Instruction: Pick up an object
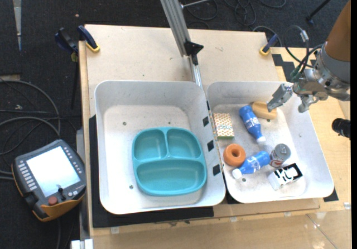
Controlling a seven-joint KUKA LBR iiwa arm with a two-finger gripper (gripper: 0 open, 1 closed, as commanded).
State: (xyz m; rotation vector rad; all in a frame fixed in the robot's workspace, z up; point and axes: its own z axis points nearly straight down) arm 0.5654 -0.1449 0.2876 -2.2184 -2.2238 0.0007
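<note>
Pincer (pixel 291 98) at right bin (pixel 312 147) far edge — beside banana (pixel 263 110)

No readable text, labels or numbers.

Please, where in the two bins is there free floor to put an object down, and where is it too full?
Free: the left bin floor around the teal tray, mainly behind it and to its left. In the right bin, a bare strip along the right wall. Crowded: the right bin's middle and front, with two blue bottles, orange ring, can.
</note>
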